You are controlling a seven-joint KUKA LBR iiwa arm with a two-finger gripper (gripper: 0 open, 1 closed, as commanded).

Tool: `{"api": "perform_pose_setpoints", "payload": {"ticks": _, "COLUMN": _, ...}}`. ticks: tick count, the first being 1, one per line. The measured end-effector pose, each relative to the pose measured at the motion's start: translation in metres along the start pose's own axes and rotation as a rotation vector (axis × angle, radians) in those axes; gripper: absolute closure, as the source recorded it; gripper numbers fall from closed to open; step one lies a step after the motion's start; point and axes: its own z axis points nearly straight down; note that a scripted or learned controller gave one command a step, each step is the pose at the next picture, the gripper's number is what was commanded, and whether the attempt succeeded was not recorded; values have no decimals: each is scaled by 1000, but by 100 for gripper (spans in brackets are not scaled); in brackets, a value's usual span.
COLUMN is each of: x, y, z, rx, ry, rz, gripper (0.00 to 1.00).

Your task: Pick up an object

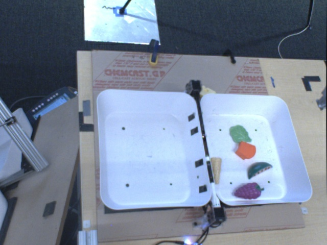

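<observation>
My gripper (pixel 322 99) is a grey sliver at the right edge, away from the bins; open or clenched, cannot tell. The targets are in the right bin (pixel 278 131): green leaf (pixel 239 133), orange piece (pixel 246 150), melon slice (pixel 259 169), grapes (pixel 248 190), cone (pixel 216 168). Risks: leaf and orange piece sit just beside each other, so I may knock both, and the cone hugs the inner wall, likely blocking a clean close.

Arm (pixel 322 99): one small pale grey fragment at the right edge, light-toned; markings too small to tell.
</observation>
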Motion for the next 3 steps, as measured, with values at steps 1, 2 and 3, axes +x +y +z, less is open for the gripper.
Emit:
{"api": "perform_pose_setpoints", "payload": {"ticks": 1, "x": -21, "y": 1, "z": 46, "rx": 0, "ry": 0, "rz": -3, "gripper": 100}}
{"api": "perform_pose_setpoints", "payload": {"ticks": 2, "x": -50, "y": 1, "z": 103, "rx": -1, "ry": 0, "rz": -3, "gripper": 100}}
{"api": "perform_pose_setpoints", "payload": {"ticks": 3, "x": -64, "y": 55, "z": 110, "rx": -7, "ry": -3, "rz": -10, "gripper": 100}}
